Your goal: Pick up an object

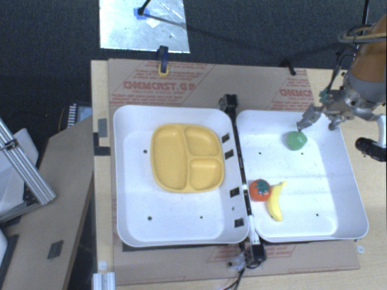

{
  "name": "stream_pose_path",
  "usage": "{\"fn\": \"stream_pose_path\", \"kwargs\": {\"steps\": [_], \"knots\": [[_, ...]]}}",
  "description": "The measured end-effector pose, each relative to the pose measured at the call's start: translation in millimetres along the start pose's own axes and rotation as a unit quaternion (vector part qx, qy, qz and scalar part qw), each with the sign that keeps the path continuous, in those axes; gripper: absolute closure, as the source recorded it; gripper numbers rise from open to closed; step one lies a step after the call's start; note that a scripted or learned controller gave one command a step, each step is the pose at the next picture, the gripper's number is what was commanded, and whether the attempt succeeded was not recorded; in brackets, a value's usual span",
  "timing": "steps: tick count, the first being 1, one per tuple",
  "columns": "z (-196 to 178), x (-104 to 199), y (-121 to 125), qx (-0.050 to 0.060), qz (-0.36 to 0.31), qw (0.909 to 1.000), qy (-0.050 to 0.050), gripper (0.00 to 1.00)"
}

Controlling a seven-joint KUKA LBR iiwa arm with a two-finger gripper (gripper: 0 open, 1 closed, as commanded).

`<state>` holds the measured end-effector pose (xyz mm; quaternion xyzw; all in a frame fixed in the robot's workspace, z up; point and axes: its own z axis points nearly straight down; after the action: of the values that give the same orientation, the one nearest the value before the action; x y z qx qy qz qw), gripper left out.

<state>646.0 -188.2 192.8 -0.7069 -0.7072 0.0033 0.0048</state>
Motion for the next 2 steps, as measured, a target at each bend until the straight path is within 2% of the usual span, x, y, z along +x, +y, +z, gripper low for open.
{"fn": "stream_pose_path", "kwargs": {"steps": [1, 2], "knots": [[-9.2, 0.7, 2.9, -0.007, -0.002, 1.0000, -0.001, 0.00], [39.1, -8.5, -0.1, -0.005, 0.000, 1.0000, -0.001, 0.00]]}}
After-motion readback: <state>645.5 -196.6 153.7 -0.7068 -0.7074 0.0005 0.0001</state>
